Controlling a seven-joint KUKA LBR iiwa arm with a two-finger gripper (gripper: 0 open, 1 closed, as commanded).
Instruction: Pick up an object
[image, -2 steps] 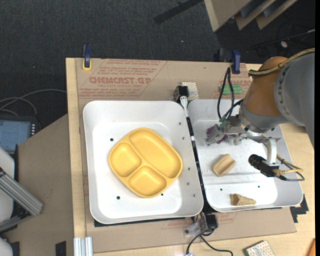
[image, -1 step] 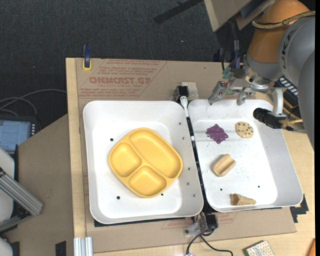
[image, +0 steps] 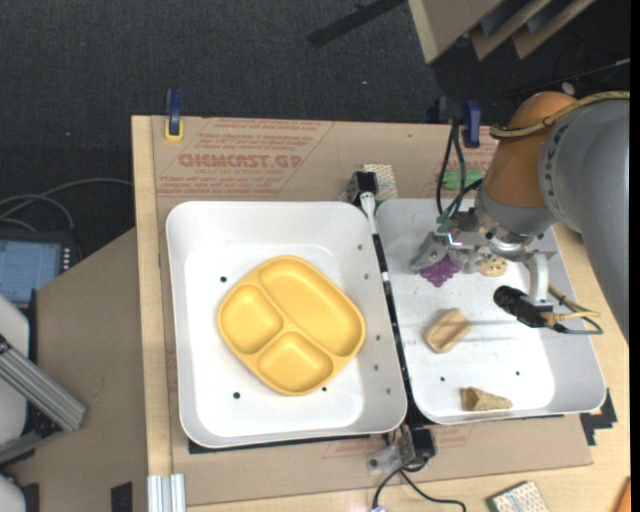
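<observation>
My gripper (image: 438, 252) hangs low over the far left part of the right bin (image: 570, 390). A small purple object (image: 437, 273) lies right beneath it, partly hidden by the gripper, and I cannot tell whether they touch. Just right of the gripper, under the wrist, sits a small round beige piece (image: 490, 266). A tan block (image: 446, 330) lies in the middle of the same bin. A tan wedge (image: 485, 401) rests near that bin's front edge.
The left bin (image: 190, 300) holds a yellow divided plate (image: 289, 324) at its middle. A raised divider (image: 385, 300) runs between the two bins. Something green (image: 460, 181) shows behind the right bin's far rim. The arm covers the right bin's far right corner.
</observation>
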